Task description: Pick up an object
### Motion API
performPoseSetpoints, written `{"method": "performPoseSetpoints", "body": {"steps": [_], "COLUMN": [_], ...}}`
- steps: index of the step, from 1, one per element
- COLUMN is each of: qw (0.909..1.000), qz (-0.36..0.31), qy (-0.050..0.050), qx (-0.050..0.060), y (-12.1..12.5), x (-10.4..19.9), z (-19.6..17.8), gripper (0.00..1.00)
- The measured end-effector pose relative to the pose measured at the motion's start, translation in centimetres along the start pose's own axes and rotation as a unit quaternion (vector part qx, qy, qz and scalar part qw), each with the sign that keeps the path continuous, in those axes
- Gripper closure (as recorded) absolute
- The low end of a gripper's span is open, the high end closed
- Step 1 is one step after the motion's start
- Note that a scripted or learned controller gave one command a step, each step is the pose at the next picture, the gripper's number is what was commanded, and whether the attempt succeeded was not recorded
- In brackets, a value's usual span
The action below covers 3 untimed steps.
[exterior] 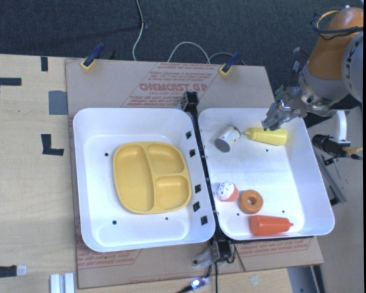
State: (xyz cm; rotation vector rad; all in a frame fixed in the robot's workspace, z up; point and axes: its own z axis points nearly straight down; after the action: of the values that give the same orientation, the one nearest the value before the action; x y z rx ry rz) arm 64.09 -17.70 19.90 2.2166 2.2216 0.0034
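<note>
Yellow bottle point(267, 137) lies just under the pincer point(272, 124), whose grip I cannot tell, so it should straddle the body squarely before closing and lifting.

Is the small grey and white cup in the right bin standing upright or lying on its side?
On its side. The cup lies on the right bin's floor, its round grey end facing the camera sideways.

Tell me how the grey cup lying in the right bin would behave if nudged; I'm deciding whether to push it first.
The grey cup lies on its side, so it would probably roll rather than slide. It looks small and hollow, so likely light. The yellow bottle lies just beside it, under the gripper, and might stop it rolling.
</note>
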Motion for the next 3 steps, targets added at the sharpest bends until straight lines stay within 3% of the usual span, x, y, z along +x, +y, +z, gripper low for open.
{"method": "performPoseSetpoints", "body": {"steps": [1, 2, 3], "qw": [1.0000, 1.0000, 1.0000], "qz": [0.000, -0.001, -0.001], "qy": [0.000, 0.001, 0.001], "qx": [-0.001, 0.003, 0.004], "y": [0.1, -0.7, -3.2], "x": [0.0, 4.5, 9.3], "z": [-5.4, -4.5, -3.6], "gripper": [1.00, 1.00, 1.00]}}
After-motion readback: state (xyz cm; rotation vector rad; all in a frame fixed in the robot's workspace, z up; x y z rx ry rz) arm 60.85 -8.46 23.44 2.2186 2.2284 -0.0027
